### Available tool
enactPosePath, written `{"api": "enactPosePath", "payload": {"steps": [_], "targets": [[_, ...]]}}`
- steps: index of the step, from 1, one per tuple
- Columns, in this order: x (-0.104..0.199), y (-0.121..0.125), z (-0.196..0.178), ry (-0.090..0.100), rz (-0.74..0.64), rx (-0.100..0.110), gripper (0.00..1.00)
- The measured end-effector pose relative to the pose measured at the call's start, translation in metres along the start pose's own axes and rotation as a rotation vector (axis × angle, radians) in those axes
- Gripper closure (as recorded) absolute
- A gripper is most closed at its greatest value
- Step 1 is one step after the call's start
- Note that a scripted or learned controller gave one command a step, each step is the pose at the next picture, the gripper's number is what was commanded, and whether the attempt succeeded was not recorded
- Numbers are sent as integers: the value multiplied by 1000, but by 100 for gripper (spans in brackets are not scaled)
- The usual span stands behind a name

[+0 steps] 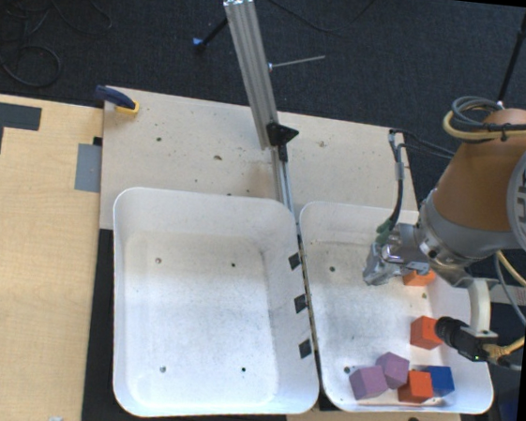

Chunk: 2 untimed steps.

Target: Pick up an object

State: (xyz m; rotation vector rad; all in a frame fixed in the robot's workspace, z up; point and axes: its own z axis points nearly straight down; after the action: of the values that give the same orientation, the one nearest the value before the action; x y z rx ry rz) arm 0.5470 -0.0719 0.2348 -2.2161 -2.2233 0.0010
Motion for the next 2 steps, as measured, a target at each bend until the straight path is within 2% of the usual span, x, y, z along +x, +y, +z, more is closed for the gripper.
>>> {"api": "enactPosePath", "payload": {"steps": [1, 2], "targets": [[59, 17, 2, 1, -2, 0, 100], [109, 44, -5, 1, -1, -1, 100]]}}
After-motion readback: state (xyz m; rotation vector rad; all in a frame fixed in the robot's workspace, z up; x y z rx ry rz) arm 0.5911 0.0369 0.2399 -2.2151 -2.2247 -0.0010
